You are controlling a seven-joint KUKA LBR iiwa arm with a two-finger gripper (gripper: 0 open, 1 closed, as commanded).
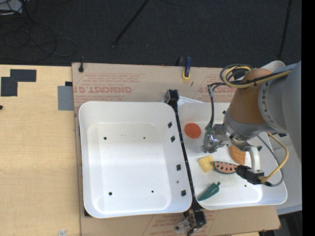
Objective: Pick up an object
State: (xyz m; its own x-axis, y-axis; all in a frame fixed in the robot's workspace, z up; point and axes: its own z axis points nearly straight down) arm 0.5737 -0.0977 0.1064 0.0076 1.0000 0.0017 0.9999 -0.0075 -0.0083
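The arm [261,104] reaches over the right bin [275,196], its gripper [211,141] low beside the orange ball [192,130]; whether the jaws are apart or together I cannot tell. Just below lie a yellow block [206,163], a watermelon slice [225,168] and a green pepper [209,191] (all loose on the bin floor).

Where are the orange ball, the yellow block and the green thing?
orange ball [192,130]: camera view, middle of its top.
yellow block [206,163]: camera view, centre of its upper face.
green thing [209,191]: camera view, middle of its body.
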